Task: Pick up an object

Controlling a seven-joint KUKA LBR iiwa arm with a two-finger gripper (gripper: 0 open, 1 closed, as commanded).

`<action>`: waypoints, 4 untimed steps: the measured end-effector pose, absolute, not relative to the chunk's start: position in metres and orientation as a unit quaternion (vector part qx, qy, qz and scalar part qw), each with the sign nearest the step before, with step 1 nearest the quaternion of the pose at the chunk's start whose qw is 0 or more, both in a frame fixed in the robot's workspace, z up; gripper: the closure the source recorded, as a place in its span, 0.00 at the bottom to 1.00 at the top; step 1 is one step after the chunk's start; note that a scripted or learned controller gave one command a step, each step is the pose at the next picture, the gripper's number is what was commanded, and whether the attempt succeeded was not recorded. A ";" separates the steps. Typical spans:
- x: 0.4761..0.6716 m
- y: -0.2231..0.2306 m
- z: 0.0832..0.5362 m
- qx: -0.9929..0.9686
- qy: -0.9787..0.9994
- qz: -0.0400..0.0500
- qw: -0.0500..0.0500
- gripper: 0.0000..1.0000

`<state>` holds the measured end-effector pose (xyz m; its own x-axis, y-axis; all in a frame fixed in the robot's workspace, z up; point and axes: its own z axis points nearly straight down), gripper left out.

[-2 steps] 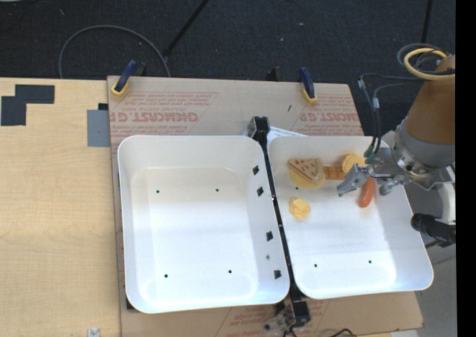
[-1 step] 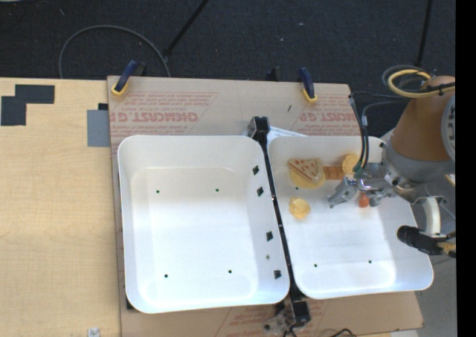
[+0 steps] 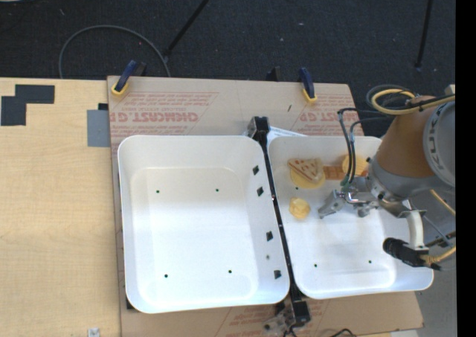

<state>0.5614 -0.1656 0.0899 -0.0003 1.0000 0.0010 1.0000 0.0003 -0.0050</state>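
The right bin (image 3: 349,276) holds a tan wedge-shaped piece (image 3: 306,172) near its far left side. A small round yellow object (image 3: 299,208) lies just in front of that wedge. An orange-yellow object (image 3: 356,165) sits further right, partly hidden behind the arm. My gripper (image 3: 336,204) hangs low over the middle of the right bin, to the right of the round yellow object and apart from it. Nothing shows between its fingers.
The left bin (image 3: 193,283) stands beside the right one, a black divider (image 3: 269,201) between them. Both rest on a cardboard sheet (image 3: 193,108) held by yellow and blue clamps (image 3: 125,79). The arm's orange band (image 3: 407,146) and cables (image 3: 413,250) cover the right bin's right side.
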 end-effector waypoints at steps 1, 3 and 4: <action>0.562 -0.167 0.102 -0.708 -0.707 0.000 0.000 1.00; 0.565 -0.151 0.202 -0.707 -0.707 -0.001 -0.002 1.00; 0.566 -0.151 0.231 -0.707 -0.707 -0.001 -0.001 1.00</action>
